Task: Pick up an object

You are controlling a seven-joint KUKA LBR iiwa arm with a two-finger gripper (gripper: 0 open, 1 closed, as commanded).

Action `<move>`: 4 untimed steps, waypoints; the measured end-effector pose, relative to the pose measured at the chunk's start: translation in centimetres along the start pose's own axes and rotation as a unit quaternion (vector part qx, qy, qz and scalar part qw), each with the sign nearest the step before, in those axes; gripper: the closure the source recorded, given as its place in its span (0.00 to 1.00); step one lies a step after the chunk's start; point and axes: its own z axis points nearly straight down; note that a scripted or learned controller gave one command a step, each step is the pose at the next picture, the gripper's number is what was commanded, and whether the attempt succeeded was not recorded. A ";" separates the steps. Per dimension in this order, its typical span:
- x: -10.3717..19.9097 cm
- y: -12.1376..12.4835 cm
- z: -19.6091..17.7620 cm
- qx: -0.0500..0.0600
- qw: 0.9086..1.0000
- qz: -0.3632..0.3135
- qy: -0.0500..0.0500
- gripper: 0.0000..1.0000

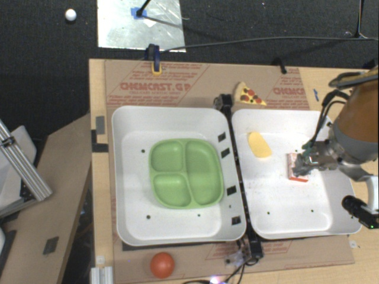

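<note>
Arm (355, 129) comes in from the right, orange band visible above the wrist, reaching low into the right bin (284, 218). Tool (303, 165) sits at a small pink/red object (294, 169) on the bin floor, right of centre; object is partly hidden by the tool, so its type is unclear. Cannot tell if the tool is open or closed, or whether it grips the object; too dark and small there.

Yellow oval item (259, 144) lies in the same bin, up and left of the tool, apart from it. Left bin (127, 176) holds a green divided plate (185, 173), four compartments, lying flat near the bin's centre. The two bins touch side by side, black clips along the seam between them.

Outside the bins on the bench (177, 84): toy pizza slice (249, 94) just above the seam at the bins' far edge; red-orange ball (161, 264) below the left bin's near edge; blue and yellow clamp (154, 59) at the board's far edge. White ball (70, 15) on the dark surface top left, beside a shiny sheet (118, 16).
</note>
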 end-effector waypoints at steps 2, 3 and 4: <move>4.6 2.0 -5.4 0.001 1.000 -0.002 0.001 1.00; 9.8 4.2 -5.0 0.002 1.000 -0.001 0.001 1.00; 13.8 6.6 -4.0 0.002 1.000 -0.001 0.000 1.00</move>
